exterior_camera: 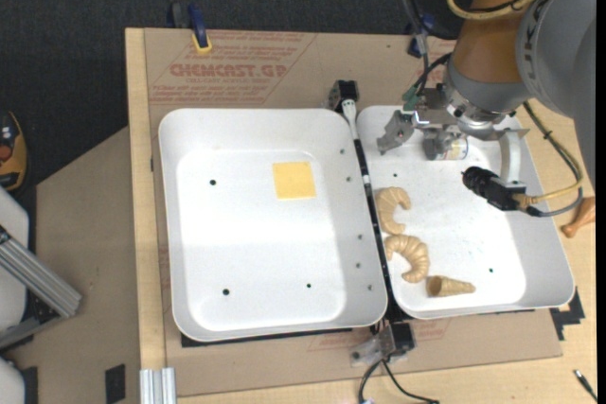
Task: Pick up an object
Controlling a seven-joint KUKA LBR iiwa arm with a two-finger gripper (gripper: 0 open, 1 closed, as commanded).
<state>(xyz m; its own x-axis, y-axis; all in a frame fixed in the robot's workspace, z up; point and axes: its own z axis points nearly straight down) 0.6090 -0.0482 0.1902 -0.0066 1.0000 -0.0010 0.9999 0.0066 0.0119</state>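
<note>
My claw (417, 135) over the right bin (530, 293), fingers spread and empty, croissants (409, 255) just below.

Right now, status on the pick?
Pincer over right bin's far end, holding nothing seen. Two croissants and cone lie nearer. Yellow square in left bin.

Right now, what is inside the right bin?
The right bin holds two croissants and a small cone. The gripper hangs over its far end, covering the floor there.
</note>
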